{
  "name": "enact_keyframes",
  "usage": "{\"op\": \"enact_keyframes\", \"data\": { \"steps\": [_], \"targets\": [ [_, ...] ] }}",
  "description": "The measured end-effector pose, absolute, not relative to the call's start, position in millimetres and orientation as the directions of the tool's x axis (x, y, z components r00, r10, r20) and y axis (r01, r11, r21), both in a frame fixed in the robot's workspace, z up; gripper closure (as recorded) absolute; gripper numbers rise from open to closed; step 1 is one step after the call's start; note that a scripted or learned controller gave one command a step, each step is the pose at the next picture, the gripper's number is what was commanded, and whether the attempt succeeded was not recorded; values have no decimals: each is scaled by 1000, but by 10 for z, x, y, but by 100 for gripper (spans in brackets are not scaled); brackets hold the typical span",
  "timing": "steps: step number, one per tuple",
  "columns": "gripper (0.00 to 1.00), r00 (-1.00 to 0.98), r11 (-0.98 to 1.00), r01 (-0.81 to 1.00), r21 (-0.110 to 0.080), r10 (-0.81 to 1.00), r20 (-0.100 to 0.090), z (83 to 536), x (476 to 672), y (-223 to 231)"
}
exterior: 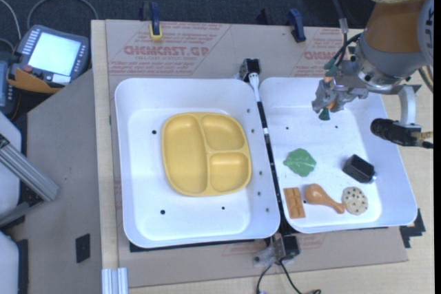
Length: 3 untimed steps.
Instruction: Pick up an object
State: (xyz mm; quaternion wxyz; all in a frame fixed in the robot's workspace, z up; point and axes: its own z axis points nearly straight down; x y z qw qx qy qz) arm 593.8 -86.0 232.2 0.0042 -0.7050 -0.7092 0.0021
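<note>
My gripper (325,105) hangs over the back part of the right bin (386,141), above bare white floor. Nearer the front of that bin lie a green leaf-shaped piece (300,162), a black block (359,168), a round speckled cookie (354,200), a tan drumstick (322,197) and an orange wafer (293,202). All of them sit well in front of the gripper and apart from it. I see nothing from the bin held at the gripper's tip.
A yellow three-compartment plate (207,152) lies in the left bin (138,169). A black divider rail (260,113) runs between the bins. Blue clamps (154,13) hold the board at the back. A tablet pendant (52,55) sits off the bench at left.
</note>
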Motion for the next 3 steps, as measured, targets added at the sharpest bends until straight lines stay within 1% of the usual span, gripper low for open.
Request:
{"op": "enact_keyframes", "data": {
  "steps": [1, 2, 3],
  "targets": [
    [100, -7, 7, 1000, -9, 1000, 3, 2217, 5858, -239],
    [100, -7, 7, 1000, -8, 1000, 3, 2292, 5764, 304],
    [100, -5, 5, 1000, -10, 1000, 1, 2234, 5650, 726]
  ]
}}
